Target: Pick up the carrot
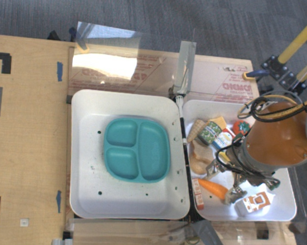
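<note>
The carrot (pixel 213 189) is orange and lies flat near the front left of the right bin (pixel 284 209), pointing left to right. My gripper (pixel 236 193) is down in that bin, right at the carrot's right end and close to the bin floor. Whether it touches the carrot I cannot tell. The arm's orange band (pixel 276 137) hangs over the bin's middle and hides what lies beneath it.
Toy food crowds the right bin's back left: a green-labelled pack (pixel 212 132), a red piece (pixel 241 127) and a beige piece (pixel 200 162). A white and orange card (pixel 255 201) lies right of the gripper. The left bin (pixel 83 140) holds a teal divided plate (pixel 138 149).
</note>
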